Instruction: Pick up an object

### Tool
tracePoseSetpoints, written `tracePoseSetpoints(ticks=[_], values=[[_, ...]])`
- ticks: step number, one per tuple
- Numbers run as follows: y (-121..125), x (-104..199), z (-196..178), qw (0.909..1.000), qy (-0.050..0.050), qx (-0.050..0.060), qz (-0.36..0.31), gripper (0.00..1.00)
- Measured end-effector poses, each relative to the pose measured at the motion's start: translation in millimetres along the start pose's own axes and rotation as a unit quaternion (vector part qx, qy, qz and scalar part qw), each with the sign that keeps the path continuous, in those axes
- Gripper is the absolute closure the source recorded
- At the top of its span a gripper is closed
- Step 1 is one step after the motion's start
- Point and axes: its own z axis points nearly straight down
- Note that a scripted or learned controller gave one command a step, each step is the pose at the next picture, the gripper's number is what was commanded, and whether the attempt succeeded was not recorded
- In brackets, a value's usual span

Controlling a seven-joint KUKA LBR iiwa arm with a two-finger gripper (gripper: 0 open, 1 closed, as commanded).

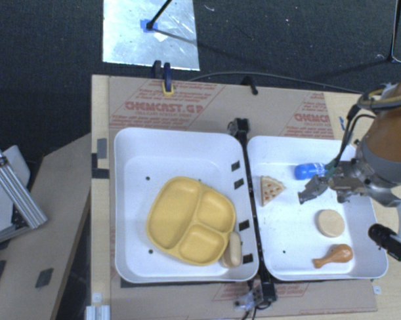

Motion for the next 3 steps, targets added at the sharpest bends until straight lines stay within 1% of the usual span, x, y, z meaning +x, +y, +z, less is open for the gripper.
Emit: tracePoseSetpoints(ticks=[1,2,3], values=[[1.7,0.1,-4.6,1.0,-0.001,-0.005,-0.001,0.0],[7.3,-6.6,53.7,1.0,0.0,-0.002,0.0,0.0],[7.8,-6.5,95.6,1.0,0.0,-0.002,0.0,0.0]])
